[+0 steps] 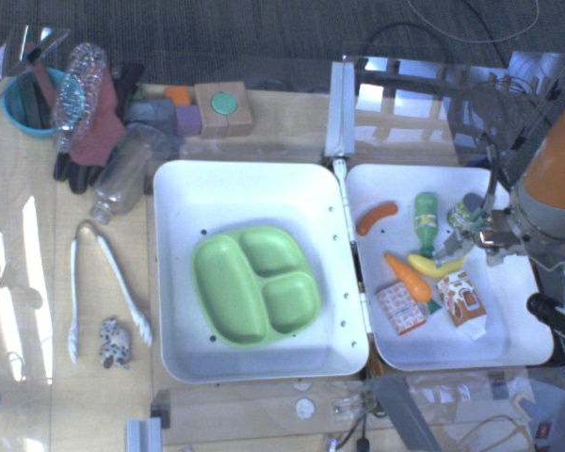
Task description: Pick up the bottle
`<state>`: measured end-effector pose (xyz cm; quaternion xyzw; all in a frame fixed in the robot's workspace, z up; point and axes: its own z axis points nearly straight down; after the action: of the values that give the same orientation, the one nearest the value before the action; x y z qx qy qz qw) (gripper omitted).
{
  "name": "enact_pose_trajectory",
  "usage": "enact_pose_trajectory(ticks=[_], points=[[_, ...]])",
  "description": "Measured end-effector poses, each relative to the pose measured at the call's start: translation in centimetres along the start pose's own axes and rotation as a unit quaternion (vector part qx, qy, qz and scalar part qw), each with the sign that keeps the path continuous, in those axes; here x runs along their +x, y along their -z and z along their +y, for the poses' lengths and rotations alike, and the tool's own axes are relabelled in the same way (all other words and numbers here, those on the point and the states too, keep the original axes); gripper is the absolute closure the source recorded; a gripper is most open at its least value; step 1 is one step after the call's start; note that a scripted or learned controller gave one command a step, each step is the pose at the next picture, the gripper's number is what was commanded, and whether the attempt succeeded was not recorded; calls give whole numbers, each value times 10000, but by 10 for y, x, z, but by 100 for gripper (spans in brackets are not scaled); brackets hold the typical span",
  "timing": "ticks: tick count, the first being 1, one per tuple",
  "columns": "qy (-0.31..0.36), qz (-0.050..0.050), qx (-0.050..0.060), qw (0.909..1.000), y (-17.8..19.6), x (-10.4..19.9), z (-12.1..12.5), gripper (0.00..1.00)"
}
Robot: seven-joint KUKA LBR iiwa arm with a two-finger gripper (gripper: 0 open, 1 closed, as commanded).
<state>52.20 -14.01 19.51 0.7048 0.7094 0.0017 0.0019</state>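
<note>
In the right bin we see the green bottle lying between a sausage and the gripper — just beside it, above a banana — though we cannot tell how its fingers stand.

Open above green bottle – hemmed by hot dog left, banana and carrot below.
</note>
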Motion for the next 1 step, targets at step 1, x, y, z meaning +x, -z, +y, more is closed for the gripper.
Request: enact_pose_trajectory(ticks=[1], points=[[-562,1,0,9984,-56,-13,64,0]])
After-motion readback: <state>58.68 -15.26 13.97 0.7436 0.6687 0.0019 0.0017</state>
